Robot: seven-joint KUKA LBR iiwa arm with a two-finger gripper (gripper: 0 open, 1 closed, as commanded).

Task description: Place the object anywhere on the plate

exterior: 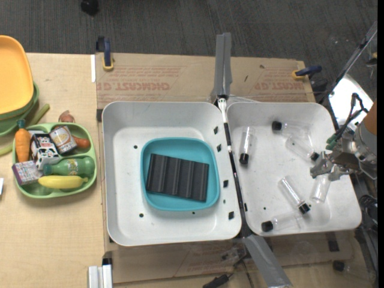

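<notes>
**benchwatcher:** Claw is over at the right edge of the right bin, hanging low above a clear tube that lies on the bin floor. Can't tell from here whether it's wide or narrow, it's just a small metal blur. Nothing visibly pinched in it.

**tubecounter:** Yeah, same. More tubes around it: one with a black cap just left of the claw, one standing along the left wall, another near the front edge, and a loose black cap up near the back.

**benchwatcher:** The plate is the teal one in the left bin, and there's a dark ribbed block sitting flat in the middle of it. Well apart from the claw, whole divider between them.

**tubecounter:** Bins sit on brown cardboard, clamped at the back corners. Left of that is a tan table with a green tray of toy food, banana and carrot included, plus stacked yellow plates. Floor behind is dark grey carpet.
</notes>
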